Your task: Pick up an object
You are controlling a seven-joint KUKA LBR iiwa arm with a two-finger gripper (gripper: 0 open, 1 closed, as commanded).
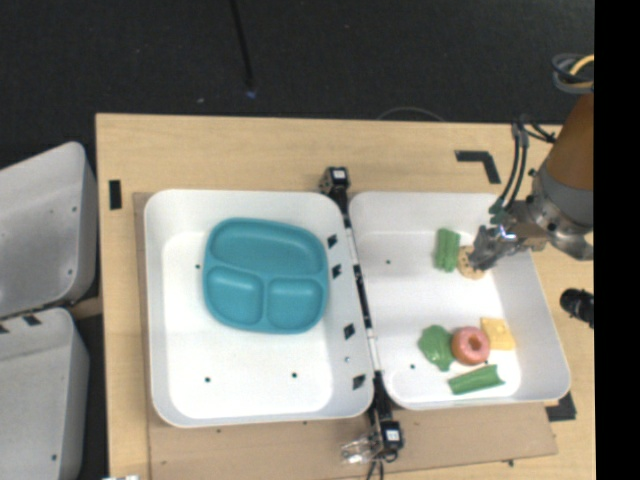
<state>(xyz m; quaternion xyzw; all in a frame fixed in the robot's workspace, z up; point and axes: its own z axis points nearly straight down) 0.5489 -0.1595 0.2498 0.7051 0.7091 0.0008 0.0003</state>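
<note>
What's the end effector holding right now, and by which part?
Cannot be told. The end effector is down over a small tan piece beside the green block, but a grip isn't visible.

Small tan rounded piece [473, 268]: lies directly at the tips of the two-finger gripper [483, 255], partly hidden by it. Green oblong block [446, 249]: just left of the gripper. Pink ring-shaped piece [470, 345], yellow block [498, 333], green leafy piece [435, 346] and green bar [473, 379]: clustered well below the gripper.

Grey KUKA arm [565, 213], wide orange band above wrist, dark cables looped along its side, yellow-ringed fitting on top, small metallic grey hand [487, 249].
</note>
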